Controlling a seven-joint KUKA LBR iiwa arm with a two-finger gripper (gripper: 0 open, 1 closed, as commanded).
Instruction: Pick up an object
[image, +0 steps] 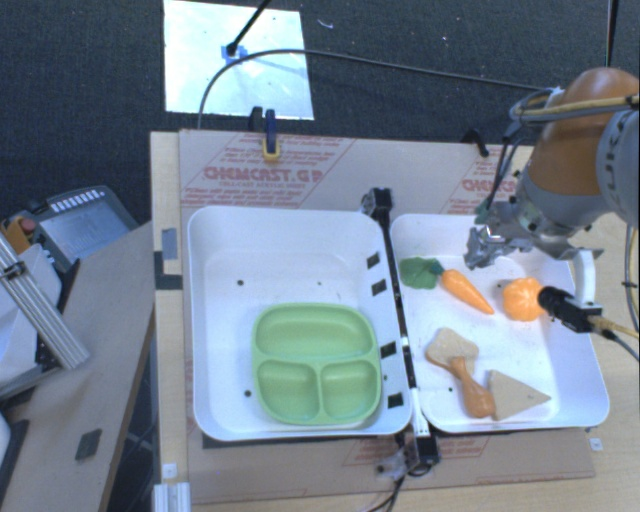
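In the right bin (575, 395) lie a toy carrot (466, 289) with a green leafy top (421, 272), a round orange fruit (521, 299), a tan drumstick-shaped piece (462, 368) and a beige wedge (514, 394). My gripper (483, 250) hangs over the bin's back part, just above and right of the carrot's thick end and left of the orange fruit. Nothing is visibly held between its fingers.
The left bin (215, 300) holds a green three-compartment plate (316, 363) near its front. A black divider strip (392, 300) runs between the bins. Cardboard (300, 170) lies beneath both bins. A side table with a device (80, 225) stands at the left.
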